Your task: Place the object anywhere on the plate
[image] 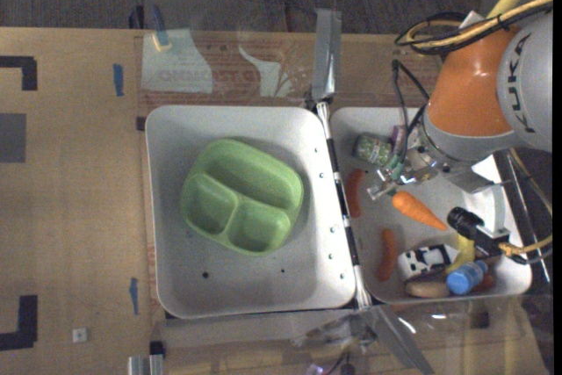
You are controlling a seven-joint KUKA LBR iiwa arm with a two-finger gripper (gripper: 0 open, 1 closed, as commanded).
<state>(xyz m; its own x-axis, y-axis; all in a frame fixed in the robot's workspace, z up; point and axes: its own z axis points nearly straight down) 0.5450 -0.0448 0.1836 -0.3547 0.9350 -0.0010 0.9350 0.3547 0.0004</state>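
1. Nearest the camera, the grey arm (518, 92) with its orange band comes in from three o'clock and hangs over the right bin (518, 281).
2. Below it, the end effector (392, 180) sits near the middle of that bin; whether it is open or closed I cannot tell (its tip is small and partly lost under the wrist), and nothing shows clearly held in it.
3. Just beside it, at about four o'clock, lies the carrot (419, 210), the likeliest object to pick, though that is a judgement. Its long axis runs from ten o'clock to four o'clock, thick end towards the end effector.
4. Other items share the bin: a red pepper (354, 191) at nine o'clock of the end effector, a second orange piece (387, 252) at six o'clock, and a blue bottle (464, 278) further off.
5. Well apart at nine o'clock, the green plate (241, 196) rests in the left bin (167, 136) on the table (70, 189), so any carry must cross the divider between bins.
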